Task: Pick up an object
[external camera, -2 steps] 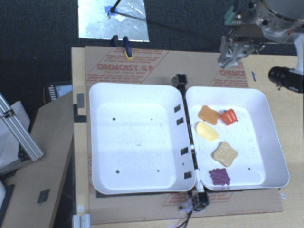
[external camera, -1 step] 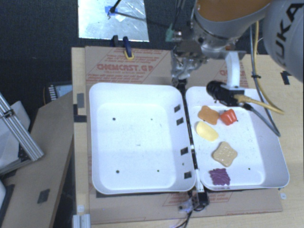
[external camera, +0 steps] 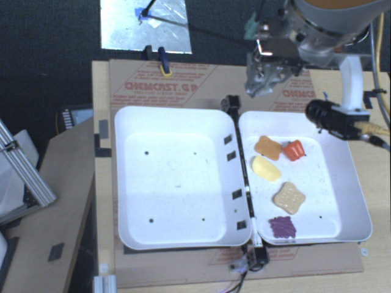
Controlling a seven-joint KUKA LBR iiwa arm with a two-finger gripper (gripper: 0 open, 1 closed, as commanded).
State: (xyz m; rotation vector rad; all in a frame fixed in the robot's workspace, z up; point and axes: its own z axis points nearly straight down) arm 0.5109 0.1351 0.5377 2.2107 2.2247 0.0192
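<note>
gripper (external camera: pixel 264 81): raised beyond the right bin's (external camera: pixel 342 163) far rim, finger state cannot be told, seemingly empty | objects: orange piece (external camera: pixel 267 147), red piece (external camera: pixel 294 150), yellow piece (external camera: pixel 266 168), tan cracker (external camera: pixel 288 198), purple cluster (external camera: pixel 282 226) inside that bin

Two white bins (external camera: pixel 174 118), five small food pieces (external camera: pixel 267 148)

Dark carpet floor (external camera: pixel 49 41); shiny foil sheet (external camera: pixel 145 16); wooden bench (external camera: pixel 61 182).
</note>
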